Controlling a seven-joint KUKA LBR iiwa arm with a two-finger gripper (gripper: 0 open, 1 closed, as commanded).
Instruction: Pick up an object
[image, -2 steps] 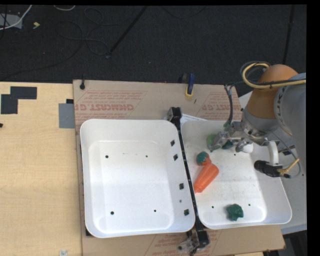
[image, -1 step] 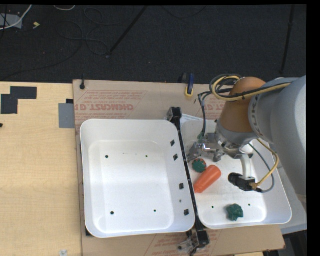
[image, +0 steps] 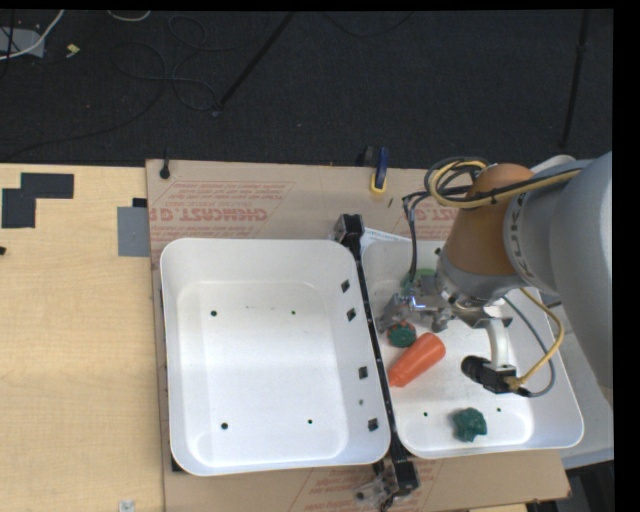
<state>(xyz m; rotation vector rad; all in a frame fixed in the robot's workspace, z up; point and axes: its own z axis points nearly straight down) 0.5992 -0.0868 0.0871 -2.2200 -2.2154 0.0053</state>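
Orange carrot (image: 416, 359): lies on a slant in the right bin (image: 545, 425), centre-right of the frame, its lower end close to the divider between the two bins.
Claw (image: 418, 312): low in the right bin, just above and left of the carrot's upper end; metal parts crowd together, so whether it is spread or pinching cannot be told from this view.
Carrot vs claw: just beside, the carrot down-frame of the tip; nothing seen between the jaws.
Dark green object (image: 402, 335): small, between claw and carrot, near touching both.
Green lump (image: 470, 424): lower right of the frame, well apart from the claw.
Left bin (image: 190, 300): left of the divider.
Risk 1 (judgement): a closing could catch the dark green piece or glance off the carrot's rounded tip.
Risk 2 (judgement): the divider wall is near; a push could wedge the carrot against it.
Risk 3 (judgement): loose cable (image: 520, 380) hangs low near the bin floor, could snag.
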